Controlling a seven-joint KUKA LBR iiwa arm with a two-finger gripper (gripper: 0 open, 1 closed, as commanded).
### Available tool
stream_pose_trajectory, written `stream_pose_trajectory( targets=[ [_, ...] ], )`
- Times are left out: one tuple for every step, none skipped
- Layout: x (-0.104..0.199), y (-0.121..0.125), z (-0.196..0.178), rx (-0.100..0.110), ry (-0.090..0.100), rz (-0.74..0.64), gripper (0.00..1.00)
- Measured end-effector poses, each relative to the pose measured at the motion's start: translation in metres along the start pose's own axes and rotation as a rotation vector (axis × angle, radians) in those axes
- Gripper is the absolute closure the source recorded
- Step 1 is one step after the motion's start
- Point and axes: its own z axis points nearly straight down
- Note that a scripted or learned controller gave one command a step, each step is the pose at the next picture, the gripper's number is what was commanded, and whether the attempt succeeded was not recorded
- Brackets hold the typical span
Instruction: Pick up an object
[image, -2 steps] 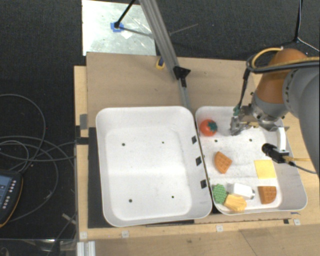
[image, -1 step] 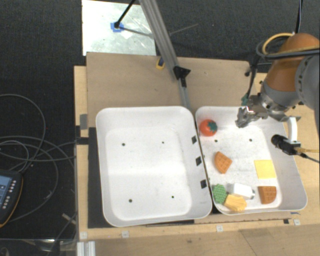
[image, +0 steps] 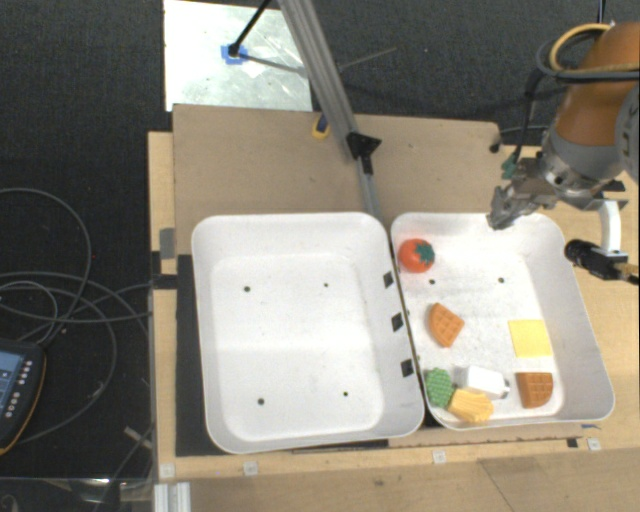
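Observation:
The right bin (image: 575, 290) holds several small objects. A red tomato-like ball (image: 416, 255) lies near its far left corner. An orange waffle piece (image: 446, 325) sits mid-left, a yellow block (image: 529, 338) to the right, and a brown waffle piece (image: 534, 388) below it. A green piece (image: 438, 385), a yellow corn-like piece (image: 471, 405) and a white block (image: 486, 379) cluster at the near edge. My gripper (image: 503, 214) hangs over the bin's far rim, above and right of the red ball, with nothing visibly in it.
The left bin (image: 290, 330) lies beside the right one, joined by black clips (image: 397, 320). A grey pole (image: 330, 80) slants across the bench from the top. Cables (image: 60, 290) and a pendant (image: 18, 385) lie on the floor at left.

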Motion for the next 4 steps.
stream_pose_trajectory(
  targets=[
    [0.000, 0.002, -0.050, 0.002, 0.001, 0.000, 1.00],
    [0.043, -0.019, -0.033, 0.010, 0.003, -0.003, 1.00],
    [0.090, -0.040, -0.018, 0.011, 0.004, -0.003, 1.00],
    [0.129, -0.058, -0.018, 0.011, 0.004, -0.003, 1.00]
  ],
)
